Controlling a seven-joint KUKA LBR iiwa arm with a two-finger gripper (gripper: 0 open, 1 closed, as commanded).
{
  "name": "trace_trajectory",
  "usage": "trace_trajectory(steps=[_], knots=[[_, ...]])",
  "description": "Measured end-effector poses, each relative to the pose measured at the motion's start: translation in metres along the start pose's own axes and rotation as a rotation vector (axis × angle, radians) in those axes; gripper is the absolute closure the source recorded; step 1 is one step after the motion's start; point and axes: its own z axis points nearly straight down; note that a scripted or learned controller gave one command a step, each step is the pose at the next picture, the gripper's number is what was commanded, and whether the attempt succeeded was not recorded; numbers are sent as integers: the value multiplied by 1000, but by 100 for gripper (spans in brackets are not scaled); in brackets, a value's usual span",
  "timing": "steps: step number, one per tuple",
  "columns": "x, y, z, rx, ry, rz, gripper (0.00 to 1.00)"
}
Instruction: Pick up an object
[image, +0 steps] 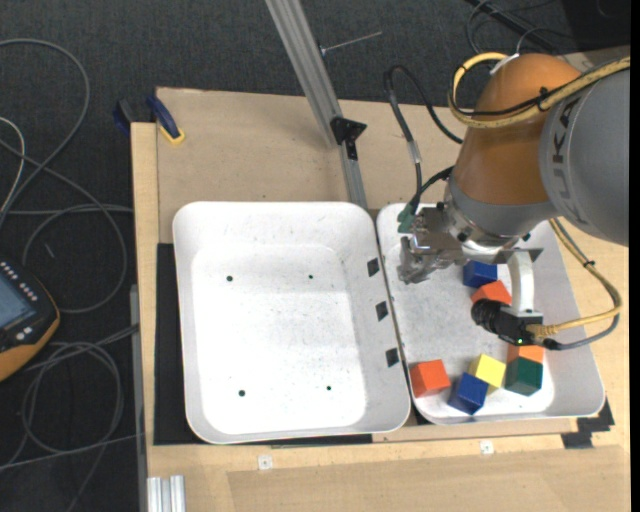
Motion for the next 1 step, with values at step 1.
trace_trajectory(steps=[1], knots=[[63, 9, 2, 1, 1, 0, 100]])
